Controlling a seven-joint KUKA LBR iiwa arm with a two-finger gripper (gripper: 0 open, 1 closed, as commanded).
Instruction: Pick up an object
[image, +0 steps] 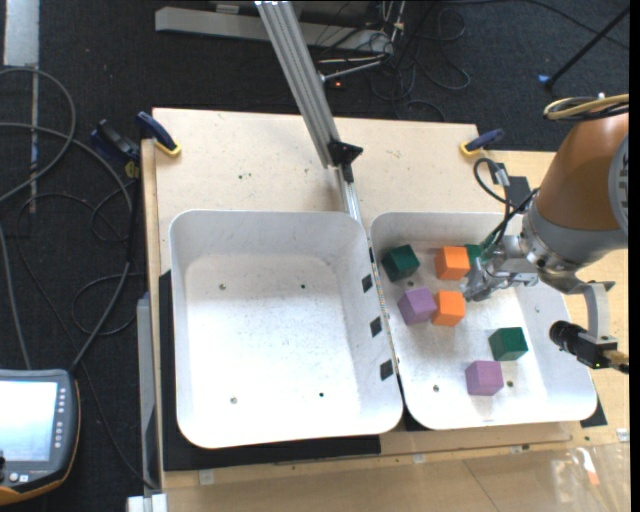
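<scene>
Several small blocks lie in the right bin (560, 405): a dark green block (401, 262) at the back left, an orange block (453, 262) beside it, a purple block (417, 304), a second orange block (449, 308), a green block (508, 343) and a purple block (484, 377) toward the front. My gripper (480, 283) hangs low over the bin, just right of the two orange blocks. A bit of green shows at its tip, and I cannot make out whether anything is held.
The left bin (200, 240) adjoins the right one at a shared rim. A slanted metal pole (305, 80) comes down to the bench behind the bins. Clamps sit at the bench's back corners. A tablet pendant (30, 430) lies off the bench at the left.
</scene>
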